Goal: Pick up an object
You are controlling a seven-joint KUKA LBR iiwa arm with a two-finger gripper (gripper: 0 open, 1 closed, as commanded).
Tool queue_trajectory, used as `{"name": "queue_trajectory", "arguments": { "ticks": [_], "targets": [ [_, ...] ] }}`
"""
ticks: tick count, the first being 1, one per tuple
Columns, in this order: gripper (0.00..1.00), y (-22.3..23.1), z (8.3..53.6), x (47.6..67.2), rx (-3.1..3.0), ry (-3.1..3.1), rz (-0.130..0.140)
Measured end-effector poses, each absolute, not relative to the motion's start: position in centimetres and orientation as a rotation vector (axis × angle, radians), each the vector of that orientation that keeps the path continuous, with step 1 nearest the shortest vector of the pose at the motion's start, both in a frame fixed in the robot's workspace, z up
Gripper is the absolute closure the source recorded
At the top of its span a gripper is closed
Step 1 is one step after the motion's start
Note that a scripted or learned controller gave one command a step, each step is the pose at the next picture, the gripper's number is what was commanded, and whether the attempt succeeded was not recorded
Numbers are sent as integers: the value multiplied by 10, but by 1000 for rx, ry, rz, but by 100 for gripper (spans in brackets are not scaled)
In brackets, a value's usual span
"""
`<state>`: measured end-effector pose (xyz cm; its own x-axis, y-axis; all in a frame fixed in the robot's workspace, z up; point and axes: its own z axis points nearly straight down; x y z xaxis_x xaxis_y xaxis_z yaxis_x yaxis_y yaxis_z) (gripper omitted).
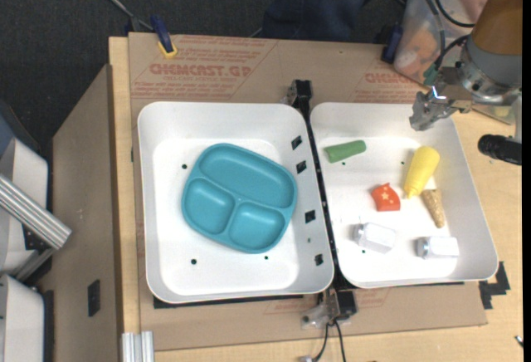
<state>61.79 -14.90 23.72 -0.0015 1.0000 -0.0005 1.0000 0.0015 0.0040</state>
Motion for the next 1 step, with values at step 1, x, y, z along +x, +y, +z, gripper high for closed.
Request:
{"name": "queue_trajectory", "arguments": {
  "ticks": [1],
  "targets": [
    [100,-106,233,626,2216,2228,2]
  ]
}}
